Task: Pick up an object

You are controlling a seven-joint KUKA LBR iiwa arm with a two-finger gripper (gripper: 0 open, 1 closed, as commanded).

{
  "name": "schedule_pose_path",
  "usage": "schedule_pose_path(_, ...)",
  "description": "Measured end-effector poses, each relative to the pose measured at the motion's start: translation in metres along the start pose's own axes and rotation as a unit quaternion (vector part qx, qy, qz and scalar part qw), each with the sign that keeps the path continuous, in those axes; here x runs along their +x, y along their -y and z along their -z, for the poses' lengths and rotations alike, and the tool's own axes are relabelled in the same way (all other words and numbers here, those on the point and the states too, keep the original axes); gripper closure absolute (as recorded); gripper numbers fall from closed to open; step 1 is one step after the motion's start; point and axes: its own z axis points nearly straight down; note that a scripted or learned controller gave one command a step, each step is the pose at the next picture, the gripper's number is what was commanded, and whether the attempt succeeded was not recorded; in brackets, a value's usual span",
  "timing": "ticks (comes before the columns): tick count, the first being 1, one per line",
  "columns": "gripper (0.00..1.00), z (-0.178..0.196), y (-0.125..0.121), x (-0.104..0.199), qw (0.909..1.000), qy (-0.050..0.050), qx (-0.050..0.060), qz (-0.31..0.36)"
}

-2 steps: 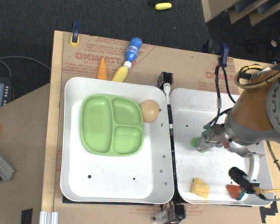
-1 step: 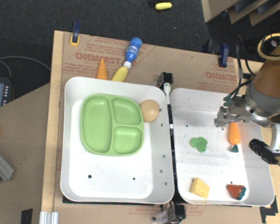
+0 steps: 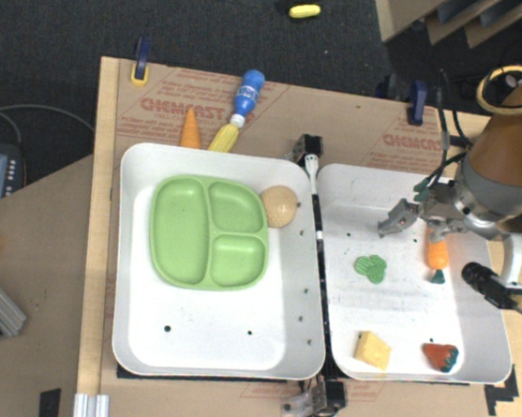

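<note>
The right bin (image 3: 475, 314) holds a green leafy piece (image 3: 370, 267), a small orange carrot (image 3: 437, 255), a yellow cheese wedge (image 3: 374, 350) and a red strawberry (image 3: 441, 356). My gripper (image 3: 419, 222) hangs over the back of this bin, open, with nothing between its fingers. One fingertip (image 3: 395, 217) points left. The other sits just above the carrot's top end. The green piece lies a little in front of and left of the gripper.
The left bin (image 3: 207, 338) carries a green divided plate (image 3: 209, 232) and a tan ball (image 3: 279, 205) at its back right. Behind the bins lie a blue-and-white bottle (image 3: 246, 95), an orange cone (image 3: 190, 128) and a black clip (image 3: 308, 147).
</note>
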Motion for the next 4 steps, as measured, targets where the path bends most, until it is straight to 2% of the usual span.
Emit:
schedule_pose_path(1, 0.00, -0.080, 0.017, 0.032, 1.0000, -0.001, 0.003, 0.001)
schedule_pose_path(2, 1.00, -0.066, 0.015, 0.030, 1.0000, 0.000, -0.001, 0.000)
schedule_pose_path(3, 0.00, -0.066, 0.015, 0.030, 1.0000, 0.000, -0.001, 0.000)
schedule_pose_path(4, 0.00, -0.066, 0.015, 0.030, 1.0000, 0.000, -0.001, 0.000)
